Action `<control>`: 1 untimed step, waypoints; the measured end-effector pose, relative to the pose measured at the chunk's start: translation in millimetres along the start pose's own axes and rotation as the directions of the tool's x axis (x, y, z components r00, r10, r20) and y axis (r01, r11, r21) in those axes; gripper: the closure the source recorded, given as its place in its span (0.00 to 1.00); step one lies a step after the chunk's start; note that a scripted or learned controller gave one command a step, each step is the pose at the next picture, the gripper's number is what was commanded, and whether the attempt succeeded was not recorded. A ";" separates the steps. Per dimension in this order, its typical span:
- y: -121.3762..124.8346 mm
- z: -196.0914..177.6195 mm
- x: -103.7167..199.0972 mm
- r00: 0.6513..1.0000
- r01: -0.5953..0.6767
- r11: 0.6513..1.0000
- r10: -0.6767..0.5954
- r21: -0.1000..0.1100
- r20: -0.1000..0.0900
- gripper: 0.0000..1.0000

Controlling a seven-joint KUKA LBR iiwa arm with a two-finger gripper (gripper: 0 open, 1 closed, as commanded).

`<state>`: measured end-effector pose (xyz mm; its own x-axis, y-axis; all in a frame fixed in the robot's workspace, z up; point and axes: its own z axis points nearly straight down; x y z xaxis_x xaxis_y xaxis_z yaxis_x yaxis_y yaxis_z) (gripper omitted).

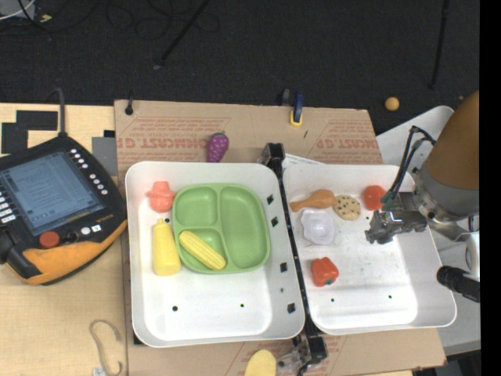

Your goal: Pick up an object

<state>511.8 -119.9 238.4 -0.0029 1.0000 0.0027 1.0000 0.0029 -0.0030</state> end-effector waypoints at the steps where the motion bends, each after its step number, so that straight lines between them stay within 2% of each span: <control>1: -8.1 -3.4 57.7 1.000 0.001 1.000 -0.001 0.001 -0.001 1.00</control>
<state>503.6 -62.3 242.0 -0.0043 1.0000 0.0033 1.0000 0.0043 -0.0038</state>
